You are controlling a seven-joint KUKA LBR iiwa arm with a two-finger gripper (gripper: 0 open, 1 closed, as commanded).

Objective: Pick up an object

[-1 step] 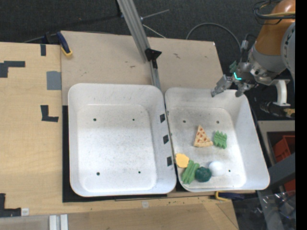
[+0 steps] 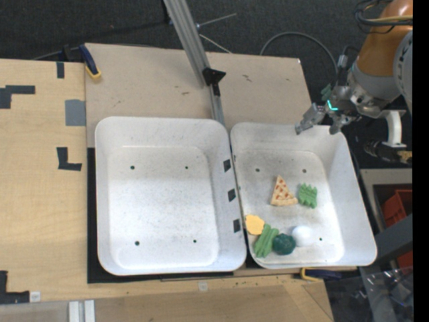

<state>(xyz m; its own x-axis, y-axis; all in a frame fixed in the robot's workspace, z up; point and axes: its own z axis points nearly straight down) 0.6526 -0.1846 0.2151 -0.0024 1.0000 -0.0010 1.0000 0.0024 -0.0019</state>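
Note:
The right bin point(image 2: 335, 154) holds several small toys: a tan waffle-like wedge point(image 2: 282, 192), a green leafy piece point(image 2: 308, 195), an orange-yellow piece point(image 2: 254, 225), a green long piece point(image 2: 265, 240), a dark green round one point(image 2: 283, 244) and a white ball point(image 2: 302, 234). My gripper point(image 2: 320, 121) hangs over the bin's far right corner, well away from the toys. Its fingers stand apart with nothing between them.
The left bin point(image 2: 107, 180) lies beside the right one. A slanted metal post point(image 2: 191, 35) rises behind the bins' shared edge. Cables lie on the dark floor at the back. The wooden bench top point(image 2: 40, 180) extends to the left.

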